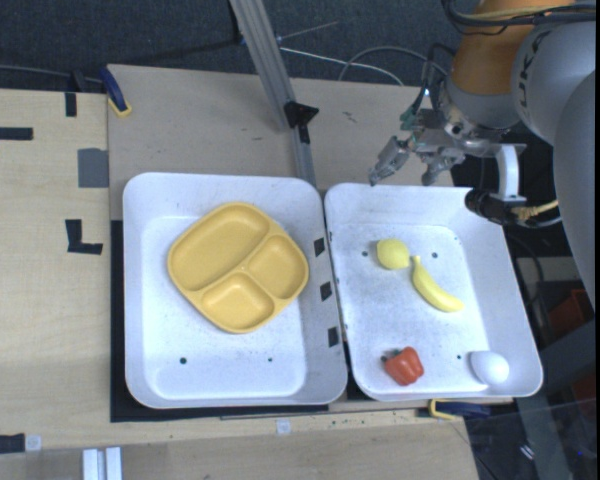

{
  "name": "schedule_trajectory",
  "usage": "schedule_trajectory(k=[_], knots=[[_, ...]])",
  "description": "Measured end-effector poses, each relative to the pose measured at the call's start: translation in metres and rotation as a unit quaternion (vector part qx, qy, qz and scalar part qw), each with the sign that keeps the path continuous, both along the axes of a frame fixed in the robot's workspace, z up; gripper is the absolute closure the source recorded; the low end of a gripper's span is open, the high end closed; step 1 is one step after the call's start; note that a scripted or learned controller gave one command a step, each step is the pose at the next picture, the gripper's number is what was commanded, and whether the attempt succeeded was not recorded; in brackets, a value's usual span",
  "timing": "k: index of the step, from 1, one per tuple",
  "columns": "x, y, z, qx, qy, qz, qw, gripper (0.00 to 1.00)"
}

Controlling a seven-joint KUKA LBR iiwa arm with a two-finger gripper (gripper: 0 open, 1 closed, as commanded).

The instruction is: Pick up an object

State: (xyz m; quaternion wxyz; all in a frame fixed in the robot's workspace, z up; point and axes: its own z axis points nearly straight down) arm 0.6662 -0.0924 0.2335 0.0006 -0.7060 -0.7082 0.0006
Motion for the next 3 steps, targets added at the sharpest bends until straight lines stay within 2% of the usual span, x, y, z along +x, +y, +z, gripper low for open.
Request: schedule_trajectory(k=[1,2,3], knots=[[0.0,0.0,0.0,-0.0003,0.0,0.0,1.0,0.0],[-0.001,0.007,-0.046,-0.0005,0.002,0.0,1.0,0.0],[-0.002,-0.001,-0.107,-0.0007,0.003,-0.001,1.0,0.0]])
